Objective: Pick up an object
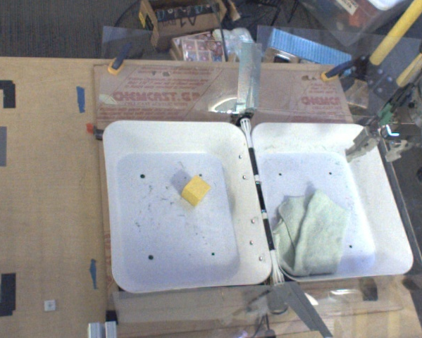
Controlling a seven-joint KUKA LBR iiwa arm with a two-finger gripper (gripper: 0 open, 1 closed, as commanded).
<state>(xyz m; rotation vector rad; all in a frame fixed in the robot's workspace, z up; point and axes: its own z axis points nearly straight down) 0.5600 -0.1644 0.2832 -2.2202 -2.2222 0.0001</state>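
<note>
Camera view is showing the gripper (365, 144) hovering at the right bin's (380, 259) far right edge, finger state unclear, the pale green cloth (313, 232) lying nearer and leftward.

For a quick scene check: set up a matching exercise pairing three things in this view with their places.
Things:
1. yellow block
2. pale green cloth
3. end effector

Places:
A. over the right bin's upper right rim
B. lying in the right bin, lower left part
C. near the middle of the left bin

Pairs: 1-C, 2-B, 3-A
</note>
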